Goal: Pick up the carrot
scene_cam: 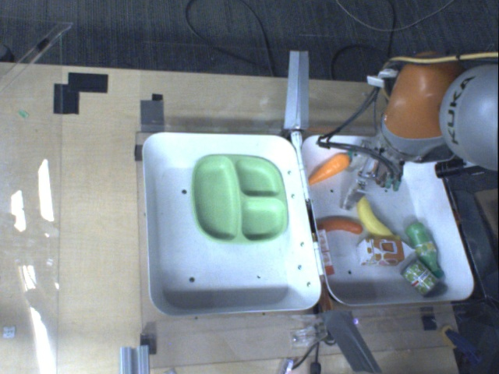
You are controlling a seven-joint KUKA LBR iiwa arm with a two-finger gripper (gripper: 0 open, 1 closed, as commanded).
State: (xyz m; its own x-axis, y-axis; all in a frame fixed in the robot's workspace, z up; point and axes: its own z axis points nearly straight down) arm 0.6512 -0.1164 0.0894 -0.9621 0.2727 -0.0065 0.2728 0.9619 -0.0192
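Note:
The orange carrot (329,167) lies tilted in the upper left corner of the right bin (452,232), close to the divider between the bins. My gripper (365,190) hangs over the same bin, just right of the carrot and slightly nearer the camera, apart from it. Its fingers look open with nothing between them. The arm's orange band (415,92) sits above and to the right.
A yellow banana (374,218), a red sausage (339,224), a small carton (380,251), a green bottle (421,238) and a green can (421,276) share the right bin. The left bin (168,271) holds a green compartment plate (238,197).

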